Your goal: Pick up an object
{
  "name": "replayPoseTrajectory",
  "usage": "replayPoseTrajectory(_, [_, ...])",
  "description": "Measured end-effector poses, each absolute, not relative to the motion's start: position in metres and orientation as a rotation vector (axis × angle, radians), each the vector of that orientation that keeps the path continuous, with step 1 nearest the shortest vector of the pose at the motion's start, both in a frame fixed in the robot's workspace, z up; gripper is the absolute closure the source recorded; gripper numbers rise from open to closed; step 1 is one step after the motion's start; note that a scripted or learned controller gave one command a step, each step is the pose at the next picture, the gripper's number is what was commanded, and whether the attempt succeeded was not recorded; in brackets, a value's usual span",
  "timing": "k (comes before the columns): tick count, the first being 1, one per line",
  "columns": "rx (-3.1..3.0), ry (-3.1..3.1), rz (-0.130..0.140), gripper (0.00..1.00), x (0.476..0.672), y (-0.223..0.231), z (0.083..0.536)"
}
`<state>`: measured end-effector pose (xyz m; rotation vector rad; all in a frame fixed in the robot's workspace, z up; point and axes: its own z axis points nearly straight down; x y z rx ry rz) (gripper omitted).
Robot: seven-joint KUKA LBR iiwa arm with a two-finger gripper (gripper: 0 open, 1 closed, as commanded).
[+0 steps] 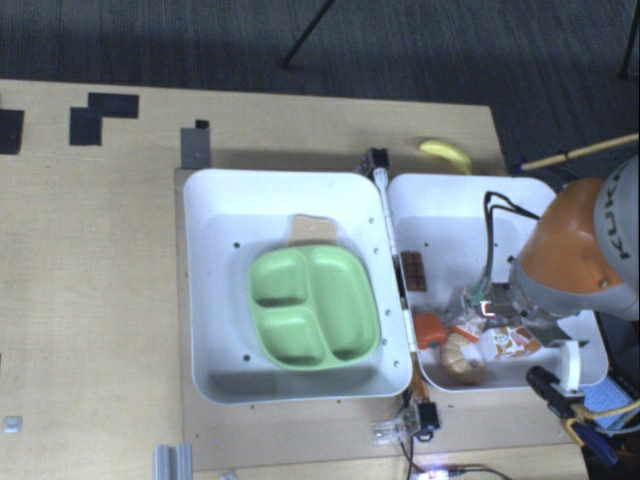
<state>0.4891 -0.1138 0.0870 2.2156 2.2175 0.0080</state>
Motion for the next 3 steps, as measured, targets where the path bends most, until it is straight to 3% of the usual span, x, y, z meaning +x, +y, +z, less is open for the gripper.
replayPoseTrajectory(1, [2.212, 2.216, 0.013, 1.0, 0.491, -0.114, 0.098])
replayPoseTrajectory(2, [2.214, 2.225, 0.005, 1.0, 0.493, -0.063, 0.204])
replayPoseTrajectory(3, [2.213, 2.227, 0.004, 1.0, 0.488, -0.046, 0.212])
